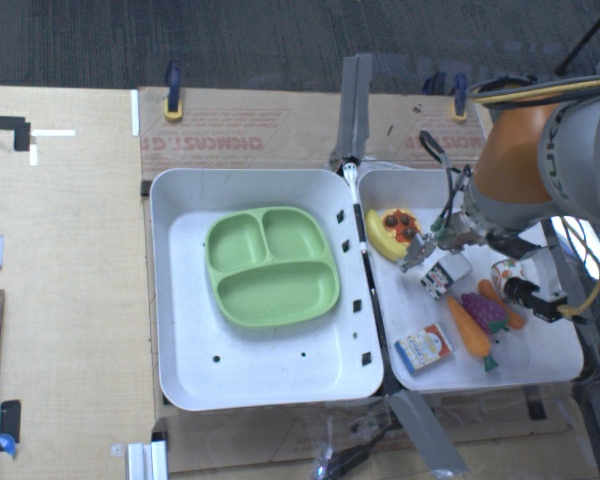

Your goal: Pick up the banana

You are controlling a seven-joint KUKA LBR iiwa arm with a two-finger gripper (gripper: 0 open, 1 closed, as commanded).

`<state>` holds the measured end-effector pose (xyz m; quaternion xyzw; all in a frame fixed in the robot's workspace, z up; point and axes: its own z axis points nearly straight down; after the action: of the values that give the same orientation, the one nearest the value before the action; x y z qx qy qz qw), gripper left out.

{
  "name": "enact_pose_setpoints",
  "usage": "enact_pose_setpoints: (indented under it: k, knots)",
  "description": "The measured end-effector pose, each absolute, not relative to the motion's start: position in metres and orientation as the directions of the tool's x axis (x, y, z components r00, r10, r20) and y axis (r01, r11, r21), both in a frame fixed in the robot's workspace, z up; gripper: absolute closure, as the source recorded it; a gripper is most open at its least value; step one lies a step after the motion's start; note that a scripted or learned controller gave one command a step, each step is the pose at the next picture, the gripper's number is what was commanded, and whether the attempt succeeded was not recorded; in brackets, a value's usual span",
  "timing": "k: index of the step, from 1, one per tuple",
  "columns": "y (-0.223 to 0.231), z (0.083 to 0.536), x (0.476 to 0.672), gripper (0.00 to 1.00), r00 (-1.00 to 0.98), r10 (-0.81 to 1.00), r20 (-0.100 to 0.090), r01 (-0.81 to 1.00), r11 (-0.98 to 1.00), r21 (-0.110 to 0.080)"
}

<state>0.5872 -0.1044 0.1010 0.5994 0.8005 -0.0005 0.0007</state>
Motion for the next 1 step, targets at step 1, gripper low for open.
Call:
enact_pose_setpoints:
  k: [1]
  knots:
    - [-0.1013, 0.0924, 0.6482, 0.0, -0.318, 0.948, -0.002, 0.948, 0.318, 0.001]
